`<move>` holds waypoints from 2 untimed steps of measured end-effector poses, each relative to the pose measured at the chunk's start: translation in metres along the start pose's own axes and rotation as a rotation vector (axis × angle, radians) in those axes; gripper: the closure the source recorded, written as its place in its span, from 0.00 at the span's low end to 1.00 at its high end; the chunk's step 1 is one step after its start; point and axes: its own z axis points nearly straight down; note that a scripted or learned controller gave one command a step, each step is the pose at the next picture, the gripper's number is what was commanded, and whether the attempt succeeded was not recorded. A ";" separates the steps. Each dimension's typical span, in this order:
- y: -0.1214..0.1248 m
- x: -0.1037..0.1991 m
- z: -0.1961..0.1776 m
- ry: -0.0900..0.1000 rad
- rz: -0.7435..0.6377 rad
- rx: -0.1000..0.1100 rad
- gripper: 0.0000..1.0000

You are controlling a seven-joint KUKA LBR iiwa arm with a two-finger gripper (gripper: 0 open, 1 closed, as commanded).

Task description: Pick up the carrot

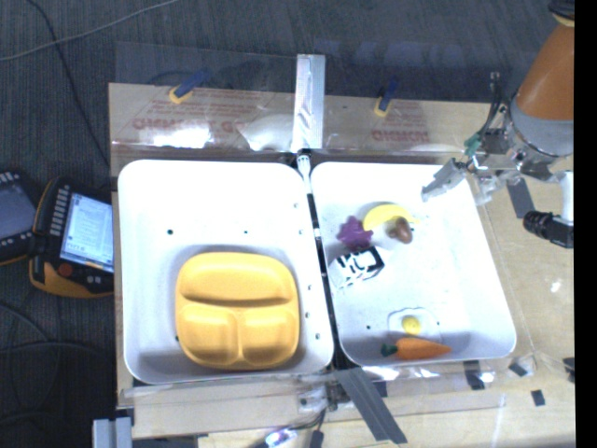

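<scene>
The carrot (422, 348) is orange with a green top and lies flat along the front wall of the right bin (490, 278), its green end pointing left. My gripper (454, 179) hangs over the bin's far right corner, well back from the carrot and apart from every object. I see nothing held in it.
A fried egg toy (410, 323) lies just behind the carrot. A banana (385, 216), a small brown piece (401, 232), a purple toy (353, 231) and a black-and-white item (360, 263) sit mid-bin. A yellow moulded tray (239, 308) rests in the left bin (149, 203).
</scene>
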 end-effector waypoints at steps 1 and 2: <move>-0.096 0.053 0.057 0.001 -0.071 0.002 0.00; -0.117 0.067 0.155 -0.003 -0.226 -0.015 0.00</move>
